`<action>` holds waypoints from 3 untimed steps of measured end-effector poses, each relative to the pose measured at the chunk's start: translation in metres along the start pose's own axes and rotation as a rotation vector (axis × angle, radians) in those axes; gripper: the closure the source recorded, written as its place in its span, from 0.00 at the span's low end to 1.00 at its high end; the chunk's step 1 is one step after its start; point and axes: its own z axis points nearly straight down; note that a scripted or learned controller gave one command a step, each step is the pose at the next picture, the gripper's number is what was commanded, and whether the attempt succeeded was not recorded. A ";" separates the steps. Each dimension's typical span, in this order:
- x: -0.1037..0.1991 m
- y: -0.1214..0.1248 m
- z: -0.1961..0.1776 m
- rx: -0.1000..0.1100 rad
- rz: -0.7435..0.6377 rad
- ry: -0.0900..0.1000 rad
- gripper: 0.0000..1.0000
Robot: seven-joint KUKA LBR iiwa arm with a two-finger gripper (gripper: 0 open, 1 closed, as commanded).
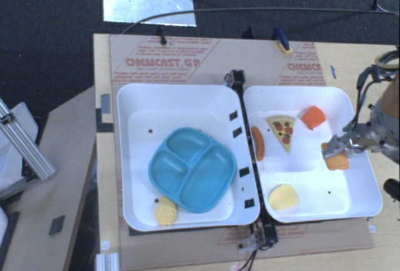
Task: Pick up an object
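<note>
Pale yellow lump [283,197] in right bin [365,201], gripper [334,148] pinching small orange piece [336,159].

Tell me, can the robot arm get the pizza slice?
Probably yes. The pizza slice lies flat in the right bin, apart from the other toys, and the gripper is already low in that bin, with nothing between them.
</note>
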 end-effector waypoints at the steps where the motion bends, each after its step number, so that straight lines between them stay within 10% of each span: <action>1: 0.001 -0.008 -0.053 -0.001 -0.001 0.000 1.00; 3: 0.093 0.049 -0.032 0.003 -0.005 0.003 1.00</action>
